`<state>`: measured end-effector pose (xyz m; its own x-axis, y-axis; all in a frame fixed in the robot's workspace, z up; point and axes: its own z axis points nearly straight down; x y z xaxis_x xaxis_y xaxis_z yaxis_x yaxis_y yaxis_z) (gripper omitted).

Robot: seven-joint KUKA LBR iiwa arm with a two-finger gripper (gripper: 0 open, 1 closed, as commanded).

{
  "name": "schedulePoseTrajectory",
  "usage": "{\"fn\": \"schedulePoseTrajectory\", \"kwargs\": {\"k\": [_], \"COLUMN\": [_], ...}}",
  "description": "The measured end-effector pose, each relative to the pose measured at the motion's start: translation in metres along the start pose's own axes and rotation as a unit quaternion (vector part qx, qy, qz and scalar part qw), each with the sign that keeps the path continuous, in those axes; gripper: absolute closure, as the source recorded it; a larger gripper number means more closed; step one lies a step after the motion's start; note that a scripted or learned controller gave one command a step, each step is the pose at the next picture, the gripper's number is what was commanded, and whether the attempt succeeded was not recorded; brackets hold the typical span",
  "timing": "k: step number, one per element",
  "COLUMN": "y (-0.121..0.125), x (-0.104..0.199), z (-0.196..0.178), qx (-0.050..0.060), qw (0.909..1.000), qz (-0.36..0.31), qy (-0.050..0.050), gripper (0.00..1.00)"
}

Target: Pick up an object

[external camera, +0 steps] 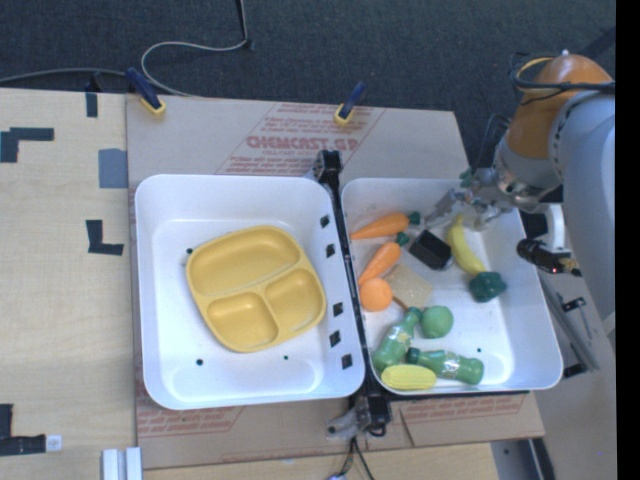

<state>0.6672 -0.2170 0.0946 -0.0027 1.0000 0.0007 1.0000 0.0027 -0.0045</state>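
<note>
The right bin [520, 363] holds several toy foods: two carrots [380, 226] [380, 260], an orange [375, 294], a tan slice [411, 288], a black block [430, 250], a banana [465, 250], a dark green piece [487, 286], a green apple [436, 320], a corn cob [408, 376] and two green bottles [395, 343] [455, 367]. My gripper [462, 211] hangs over the bin's far right part, just above the banana's top end and the black block. Its fingers are spread open with nothing between them.
The left bin [165, 348] carries a yellow divided plate [257, 286]. A black clip strip [335, 258] runs along the wall between the bins. Both stand on a cardboard sheet [290, 138]. The grey arm with its orange band [560, 78] comes in from the right.
</note>
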Motion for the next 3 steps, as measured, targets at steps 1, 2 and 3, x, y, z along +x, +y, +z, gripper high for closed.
{"fn": "schedulePoseTrajectory", "kwargs": {"k": [1,2,3], "y": [-0.052,-0.051,-0.042], "x": [0.049,0.048,0.134], "z": [0.008,-0.002,-0.09], "qx": [-0.003,-0.005,-0.002], "qw": [1.0,1.0,1.0], "qz": [0.001,0.0,0.0], "qy": [-0.001,-0.002,0.0], "gripper": [0.0,1.0,1.0]}}
